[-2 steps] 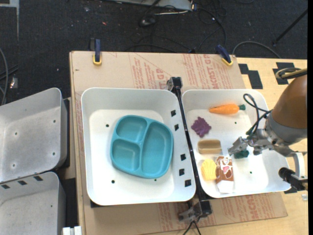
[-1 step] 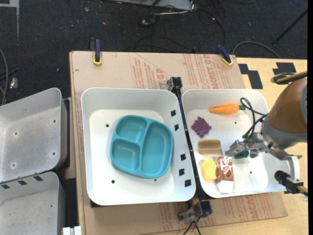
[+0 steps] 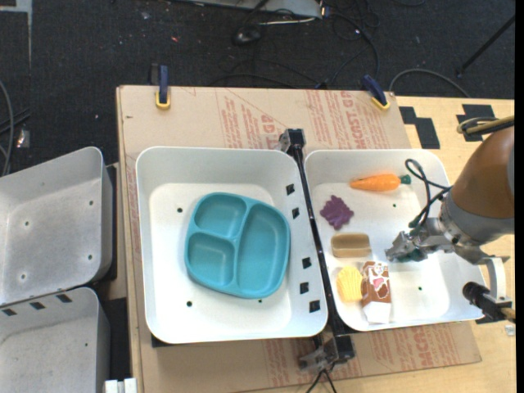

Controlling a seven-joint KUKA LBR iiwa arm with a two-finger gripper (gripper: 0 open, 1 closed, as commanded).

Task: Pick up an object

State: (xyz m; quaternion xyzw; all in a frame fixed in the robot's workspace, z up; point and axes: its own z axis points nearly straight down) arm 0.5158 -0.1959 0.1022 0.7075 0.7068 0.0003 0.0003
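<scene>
Hovering low over the right bin [image 3: 426,166] near its right edge, gripper [image 3: 404,250] with grip state impossible to tell, brown bar [image 3: 350,244] lying just to its left, long axis pointing toward it.

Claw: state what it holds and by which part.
Nothing shows between the fingers of the claw; it hovers over bare floor of the right bin, right of the tan block.
</scene>
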